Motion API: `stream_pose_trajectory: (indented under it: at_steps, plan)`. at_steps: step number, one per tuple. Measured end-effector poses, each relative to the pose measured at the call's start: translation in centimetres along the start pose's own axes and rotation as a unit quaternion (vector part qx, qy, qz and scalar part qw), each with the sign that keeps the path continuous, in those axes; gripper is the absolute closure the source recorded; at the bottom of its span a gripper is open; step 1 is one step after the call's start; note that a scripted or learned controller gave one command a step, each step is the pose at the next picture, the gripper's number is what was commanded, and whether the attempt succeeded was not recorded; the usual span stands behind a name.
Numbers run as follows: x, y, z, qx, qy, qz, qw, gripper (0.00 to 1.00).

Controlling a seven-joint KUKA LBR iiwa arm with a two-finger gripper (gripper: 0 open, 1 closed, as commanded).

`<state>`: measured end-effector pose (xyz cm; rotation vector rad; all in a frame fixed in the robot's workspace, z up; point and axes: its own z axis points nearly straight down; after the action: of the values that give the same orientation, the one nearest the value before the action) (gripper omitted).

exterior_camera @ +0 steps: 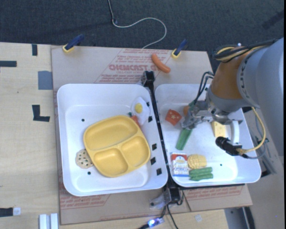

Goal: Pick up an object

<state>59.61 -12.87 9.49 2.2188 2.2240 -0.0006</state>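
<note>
Cucumber-like green stick [183, 138] lies tilted in the right bin [243, 175], near its middle, slim and plain green. The gripper [190, 120] sits right at the stick's upper end, at about one o'clock from its middle; whether the claw is wide, narrow or gripping cannot be told from this angle. An orange-red block [173, 117] lies just beside the gripper at nine o'clock. At five o'clock from the stick lie a corn cob [197, 161], a small printed box [179, 164] and green beans [200, 173]. The left bin [71, 128] holds a yellow divided plate [116, 145] and a cookie [83, 159].
</note>
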Motion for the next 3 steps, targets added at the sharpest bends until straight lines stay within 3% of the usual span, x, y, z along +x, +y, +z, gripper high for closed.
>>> stream_pose_trajectory:
  at_steps: [2, 3]
  plan:
    - [-1.2, 0.0, -11.7, -0.002, 0.000, 0.001, 1.0000, 1.00]
    - [-1.2, 0.0, -13.0, 0.000, 0.000, 0.000, 1.0000, 1.00]
